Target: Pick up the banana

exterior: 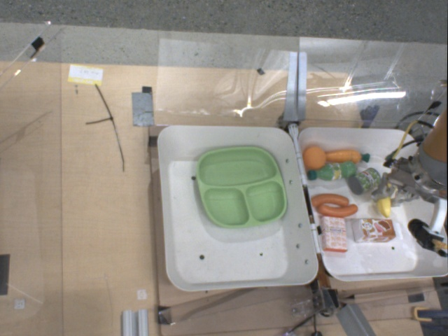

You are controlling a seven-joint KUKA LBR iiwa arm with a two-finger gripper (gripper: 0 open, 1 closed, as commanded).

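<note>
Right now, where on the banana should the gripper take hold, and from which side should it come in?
Little of the banana shows: a small yellow piece in the right bin, tucked under the gripper. Probably come straight down from above, closing across its narrow width. The sausage to its left and the packet below crowd any sideways approach.

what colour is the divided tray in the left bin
Light green, plain with no pattern; the divided tray shows clearly in the camera view.

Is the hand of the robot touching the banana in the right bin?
Cannot tell. In the camera view the hand sits right above the small yellow banana, and they overlap at this slant, so neither contact nor a gap shows plainly.
</note>
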